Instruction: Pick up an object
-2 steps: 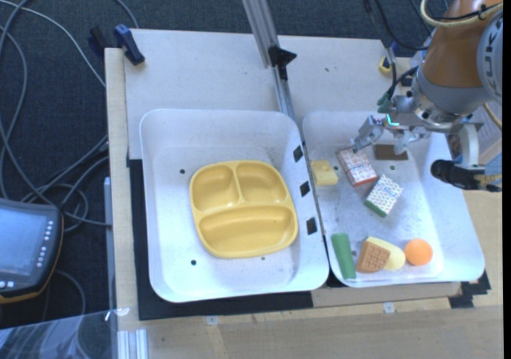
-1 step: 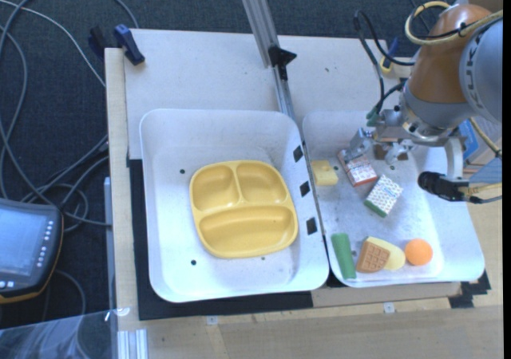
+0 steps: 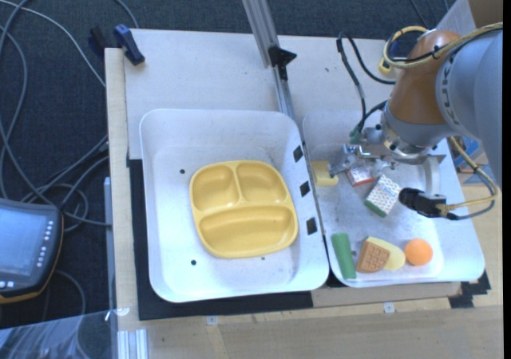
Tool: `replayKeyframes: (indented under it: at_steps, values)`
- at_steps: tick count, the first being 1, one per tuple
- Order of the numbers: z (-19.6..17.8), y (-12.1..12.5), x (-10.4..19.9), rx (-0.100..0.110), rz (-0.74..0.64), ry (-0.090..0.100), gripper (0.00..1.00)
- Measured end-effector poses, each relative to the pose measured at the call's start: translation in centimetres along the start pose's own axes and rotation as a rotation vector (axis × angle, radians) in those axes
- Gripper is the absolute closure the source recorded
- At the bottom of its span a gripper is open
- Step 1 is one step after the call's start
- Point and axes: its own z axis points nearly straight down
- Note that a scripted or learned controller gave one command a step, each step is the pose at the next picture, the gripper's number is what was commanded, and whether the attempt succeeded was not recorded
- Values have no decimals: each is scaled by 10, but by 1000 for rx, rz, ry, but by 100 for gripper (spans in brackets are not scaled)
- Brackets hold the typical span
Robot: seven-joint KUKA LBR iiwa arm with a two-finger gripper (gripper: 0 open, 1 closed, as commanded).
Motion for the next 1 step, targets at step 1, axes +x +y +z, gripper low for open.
replayKeyframes:
  at_steps: [1]
  values:
    - [5, 6, -1, -21, 1, -5, 0]
